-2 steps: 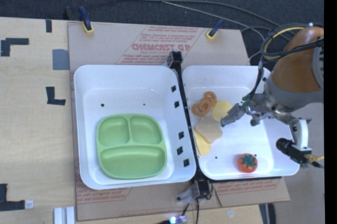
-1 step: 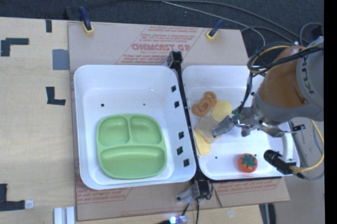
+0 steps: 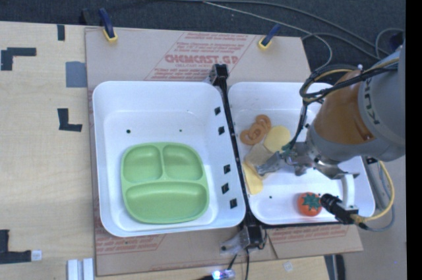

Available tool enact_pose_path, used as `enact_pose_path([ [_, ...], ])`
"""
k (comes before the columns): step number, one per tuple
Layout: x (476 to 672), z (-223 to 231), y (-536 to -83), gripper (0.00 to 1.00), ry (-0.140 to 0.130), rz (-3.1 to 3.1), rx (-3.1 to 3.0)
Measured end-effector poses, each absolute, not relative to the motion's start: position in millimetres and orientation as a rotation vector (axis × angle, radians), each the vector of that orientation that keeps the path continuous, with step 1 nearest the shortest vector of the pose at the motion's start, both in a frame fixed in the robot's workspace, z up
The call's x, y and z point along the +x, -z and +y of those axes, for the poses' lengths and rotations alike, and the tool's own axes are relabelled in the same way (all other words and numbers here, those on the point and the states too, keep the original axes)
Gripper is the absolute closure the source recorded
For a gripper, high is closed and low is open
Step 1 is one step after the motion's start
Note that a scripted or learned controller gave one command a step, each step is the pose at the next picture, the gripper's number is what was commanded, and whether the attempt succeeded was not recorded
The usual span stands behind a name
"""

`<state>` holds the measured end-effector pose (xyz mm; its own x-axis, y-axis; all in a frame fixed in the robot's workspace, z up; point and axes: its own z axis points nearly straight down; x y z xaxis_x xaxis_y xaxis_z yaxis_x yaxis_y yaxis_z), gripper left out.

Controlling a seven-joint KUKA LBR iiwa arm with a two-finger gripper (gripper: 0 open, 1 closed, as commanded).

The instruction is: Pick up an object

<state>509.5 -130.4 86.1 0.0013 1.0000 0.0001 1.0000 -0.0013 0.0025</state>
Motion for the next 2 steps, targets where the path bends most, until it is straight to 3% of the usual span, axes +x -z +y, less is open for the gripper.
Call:
enact_pose_path([
  [1, 511.8, -129.7, -99.0, 1.0, -0.009, 2.217, 2.214],
  [2, 507.4, -122.6, -157.4, 1.0, -0.003, 2.222, 2.217],
])
